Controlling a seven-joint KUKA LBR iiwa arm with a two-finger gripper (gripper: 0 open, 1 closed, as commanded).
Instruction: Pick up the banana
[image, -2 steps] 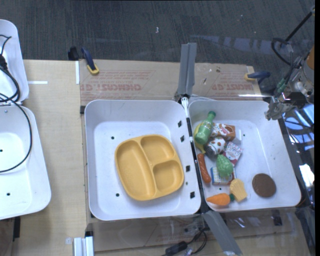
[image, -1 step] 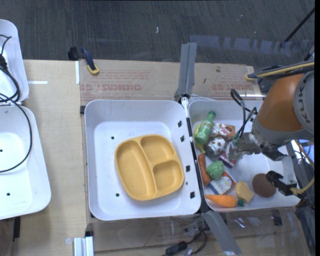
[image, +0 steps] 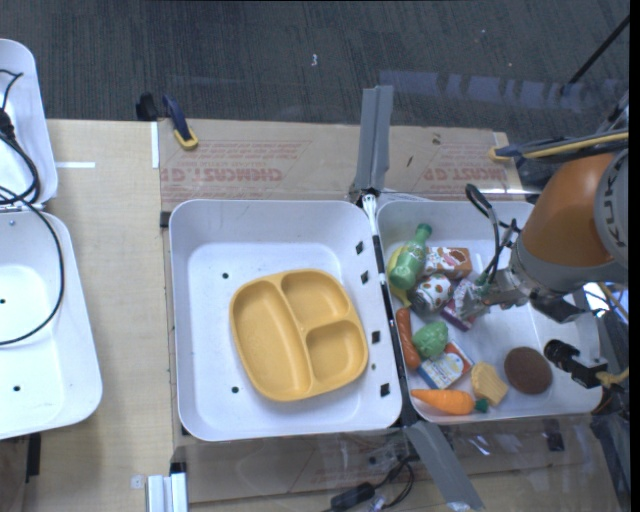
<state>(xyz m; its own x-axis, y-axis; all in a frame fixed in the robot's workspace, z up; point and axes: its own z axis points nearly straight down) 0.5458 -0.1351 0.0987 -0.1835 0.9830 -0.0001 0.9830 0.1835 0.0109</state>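
Gripper (image: 487, 292) low in right bin (image: 570, 398), among clutter, just beside purple packet (image: 460, 305) and can (image: 432, 292); wide or narrow, impossible to tell; banana hard to single out, perhaps pale yellow piece (image: 488, 383) near front wall, between carrot (image: 443, 401) and brown disc (image: 527, 369); yellow divided plate (image: 298, 333) in left bin (image: 195, 300).

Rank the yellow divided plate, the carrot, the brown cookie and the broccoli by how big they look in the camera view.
1. yellow divided plate
2. carrot
3. brown cookie and broccoli look alike; unranked.
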